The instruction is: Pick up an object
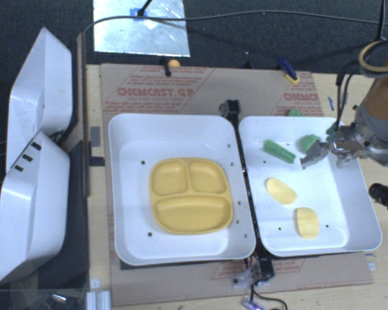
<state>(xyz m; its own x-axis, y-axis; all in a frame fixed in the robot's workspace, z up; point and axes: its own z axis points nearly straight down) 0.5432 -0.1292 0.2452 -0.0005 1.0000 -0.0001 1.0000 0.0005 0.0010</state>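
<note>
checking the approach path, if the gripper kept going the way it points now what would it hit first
The gripper points left. The green stick lies first in that line, though depth is unclear from above; it might pass over it.

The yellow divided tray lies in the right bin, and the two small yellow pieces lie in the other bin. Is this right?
Not quite. The camera view shows the yellow divided tray in the left bin; the two small yellow pieces lie in the right bin.
</note>
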